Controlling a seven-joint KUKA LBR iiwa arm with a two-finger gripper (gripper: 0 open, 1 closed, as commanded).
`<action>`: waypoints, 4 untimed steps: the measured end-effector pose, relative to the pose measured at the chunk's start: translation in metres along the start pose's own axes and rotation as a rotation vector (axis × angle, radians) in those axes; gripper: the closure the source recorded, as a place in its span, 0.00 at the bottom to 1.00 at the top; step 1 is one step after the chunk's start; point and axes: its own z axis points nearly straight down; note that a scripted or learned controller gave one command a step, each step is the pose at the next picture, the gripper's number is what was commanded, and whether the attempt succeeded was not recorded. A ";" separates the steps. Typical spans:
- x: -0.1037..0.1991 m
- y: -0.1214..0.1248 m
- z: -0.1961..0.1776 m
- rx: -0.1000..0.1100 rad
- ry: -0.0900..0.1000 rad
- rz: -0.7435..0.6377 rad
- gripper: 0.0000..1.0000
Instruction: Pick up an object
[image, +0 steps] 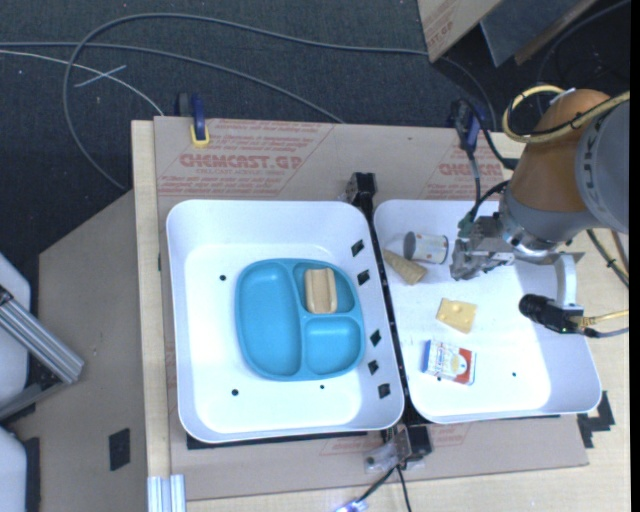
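Jaws' state unclear; gripper (468, 262) hovers near one cylinder (428, 246), right bin (560, 395).

We see two white bins, left (200, 300) and right (560, 395), on a pale brown table (300, 150) printed with red lettering. A bright blue divided plate (270, 320) carries a tan block (320, 290). Across the divide lie a yellow wedge (458, 316), a beige piece (403, 266), a silver-grey cylinder (428, 246) and a white packet (449, 361) marked in red and blue. The arm (560, 170) is grey, banded in orange. The floor (80, 110) is dark blue-grey, crossed by pale cables (100, 75).
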 end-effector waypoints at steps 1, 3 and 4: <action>0.008 -0.005 -0.056 -0.002 0.000 -0.002 1.00; 0.057 -0.016 -0.093 0.008 0.004 -0.006 1.00; 0.116 -0.025 -0.100 0.006 0.004 -0.008 1.00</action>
